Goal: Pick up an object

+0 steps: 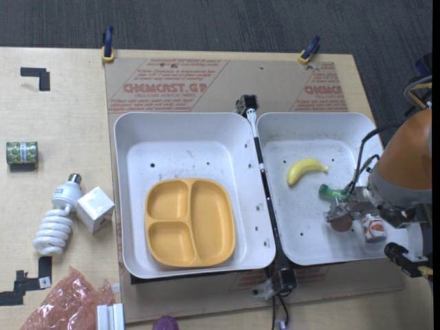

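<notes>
- Over right bin [302,133]: gripper [342,215] low, finger spread unreadable, can't tell any grasp.
- Green object [331,192], small can [373,229] beside it; banana [305,170] apart.

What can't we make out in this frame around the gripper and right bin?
- Gripper, camera view: small and partly under the arm's wrist; finger state unreadable.
- Green object: small, partly covered by the gripper; identity unclear.
- Red-and-white object: sits under the arm; its shape is cut off.
- Right bin: its right wall is hidden by the arm.
- Banana is fully visible.
</notes>
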Controlling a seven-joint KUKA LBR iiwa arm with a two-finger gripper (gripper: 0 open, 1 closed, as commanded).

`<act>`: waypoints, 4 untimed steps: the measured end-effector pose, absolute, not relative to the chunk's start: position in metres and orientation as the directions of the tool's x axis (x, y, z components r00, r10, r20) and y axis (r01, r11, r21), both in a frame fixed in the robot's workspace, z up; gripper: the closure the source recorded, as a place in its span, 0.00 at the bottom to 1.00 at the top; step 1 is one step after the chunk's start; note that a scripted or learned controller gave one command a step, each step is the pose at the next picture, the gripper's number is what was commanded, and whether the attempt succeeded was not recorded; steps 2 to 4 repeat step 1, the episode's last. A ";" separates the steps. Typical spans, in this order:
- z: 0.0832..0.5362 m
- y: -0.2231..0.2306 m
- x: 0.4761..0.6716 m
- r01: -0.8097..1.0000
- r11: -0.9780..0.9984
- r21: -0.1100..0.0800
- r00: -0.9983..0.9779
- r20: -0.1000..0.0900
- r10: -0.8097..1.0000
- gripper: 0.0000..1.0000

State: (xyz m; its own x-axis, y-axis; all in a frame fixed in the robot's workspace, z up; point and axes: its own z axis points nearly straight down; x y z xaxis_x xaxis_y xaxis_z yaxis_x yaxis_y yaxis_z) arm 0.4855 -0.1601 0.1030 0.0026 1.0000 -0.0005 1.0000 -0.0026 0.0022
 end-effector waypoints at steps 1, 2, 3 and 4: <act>0.192 -0.080 0.478 1.000 0.000 0.001 0.000 -0.001 1.000 1.00; 0.192 -0.080 0.478 1.000 0.000 0.001 0.000 -0.001 1.000 1.00; 0.192 -0.080 0.478 1.000 0.000 0.001 0.000 -0.001 1.000 1.00; 0.192 -0.080 0.478 1.000 0.000 0.001 0.000 -0.001 1.000 1.00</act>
